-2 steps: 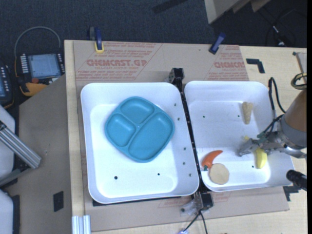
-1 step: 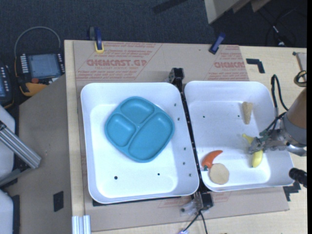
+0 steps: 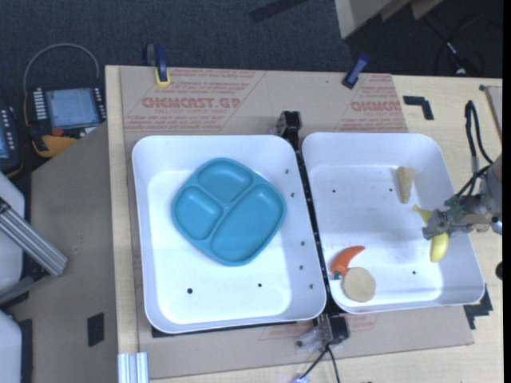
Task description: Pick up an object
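Observation:
In the right bin (image 3: 375, 158) a yellow banana (image 3: 438, 249) lies close to the right wall. My gripper (image 3: 444, 223) reaches in from the right and sits directly over the banana's middle, hiding that part. The banana's yellow tip shows above the gripper and its thicker end below. An orange-red pepper (image 3: 349, 256) and a round tan cookie (image 3: 359, 284) lie at the bin's front left. A pale bread-like piece (image 3: 405, 183) rests toward the back.
The left bin (image 3: 160, 286) holds a blue divided plate (image 3: 229, 211) in its middle. A black divider strip (image 3: 307, 206) runs between the bins. Cables hang by the right bin's far right side.

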{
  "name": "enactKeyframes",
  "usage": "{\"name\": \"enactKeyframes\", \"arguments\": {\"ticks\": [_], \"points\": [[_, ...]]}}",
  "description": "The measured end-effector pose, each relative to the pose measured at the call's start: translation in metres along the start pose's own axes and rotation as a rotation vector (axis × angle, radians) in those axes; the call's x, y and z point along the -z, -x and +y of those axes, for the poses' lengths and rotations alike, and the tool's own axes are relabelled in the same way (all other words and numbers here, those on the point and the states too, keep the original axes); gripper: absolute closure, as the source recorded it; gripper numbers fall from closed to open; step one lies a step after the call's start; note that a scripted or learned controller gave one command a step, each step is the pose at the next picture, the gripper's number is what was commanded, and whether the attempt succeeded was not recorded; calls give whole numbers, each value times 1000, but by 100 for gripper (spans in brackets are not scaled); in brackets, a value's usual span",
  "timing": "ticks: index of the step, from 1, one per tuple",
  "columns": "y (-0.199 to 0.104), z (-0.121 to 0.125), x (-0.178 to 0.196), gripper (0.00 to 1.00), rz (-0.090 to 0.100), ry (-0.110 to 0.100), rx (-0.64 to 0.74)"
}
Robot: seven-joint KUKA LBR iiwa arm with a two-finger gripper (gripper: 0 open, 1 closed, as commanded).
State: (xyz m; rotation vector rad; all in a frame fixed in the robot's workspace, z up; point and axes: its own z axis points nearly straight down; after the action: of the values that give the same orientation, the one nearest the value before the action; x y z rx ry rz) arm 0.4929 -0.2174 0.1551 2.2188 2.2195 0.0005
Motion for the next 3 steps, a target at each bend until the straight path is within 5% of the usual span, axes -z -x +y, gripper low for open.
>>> {"name": "enactKeyframes", "arguments": {"ticks": [2, 3], "points": [[-2, 1, 106, 100, -2, 5, 2], [-59, 4, 92, 100, 5, -5, 6]]}}
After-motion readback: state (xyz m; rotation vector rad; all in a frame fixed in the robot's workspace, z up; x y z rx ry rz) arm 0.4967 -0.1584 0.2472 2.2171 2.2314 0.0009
